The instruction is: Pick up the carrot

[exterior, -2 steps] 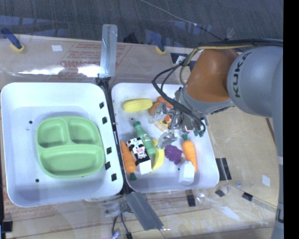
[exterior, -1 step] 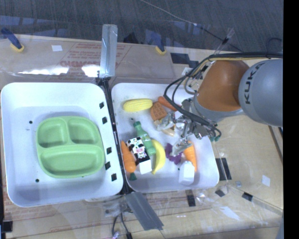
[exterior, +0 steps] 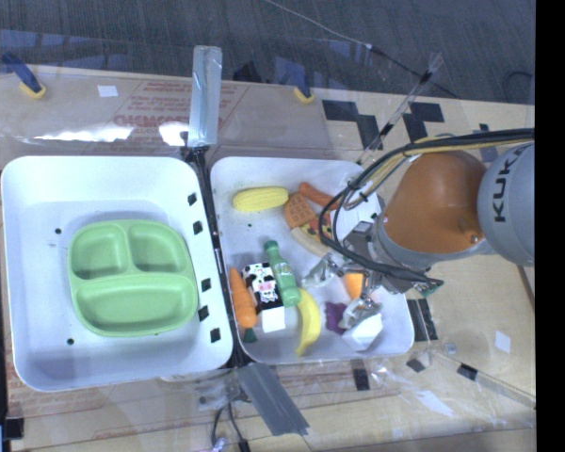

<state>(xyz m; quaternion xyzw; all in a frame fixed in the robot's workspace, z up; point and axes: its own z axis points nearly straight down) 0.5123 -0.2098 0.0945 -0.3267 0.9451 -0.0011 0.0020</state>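
Carrot (exterior: pixel 242 301) lies in the right bin (exterior: pixel 228 172), hard against that bin's left wall and near its front left corner. Long axis runs roughly front to back in the camera view, tilted slightly; the thicker orange end sits toward the back, the narrower end toward the front, where a bit of green shows at the tip. Milk carton (exterior: pixel 264 295) with a cow print sits just beside the carrot on its right, touching or nearly so. Green bottle (exterior: pixel 282 274) leans along the carton's other side, and a banana (exterior: pixel 308 320) curves next to that. Corn cob (exterior: pixel 260 199) lies near the bin's back wall, well apart from the carrot.

Gripper (exterior: pixel 354 290) hangs over the right half of the same bin, with the arm's orange band (exterior: pixel 435 205) above it. Something orange shows at the fingers, but cannot tell what it is or whether the claw is spread or pressed together; cables and wrist hide the tips. Gripper is well apart from the carrot.

Left bin (exterior: pixel 19 252) holds a green divided plate (exterior: pixel 130 276).
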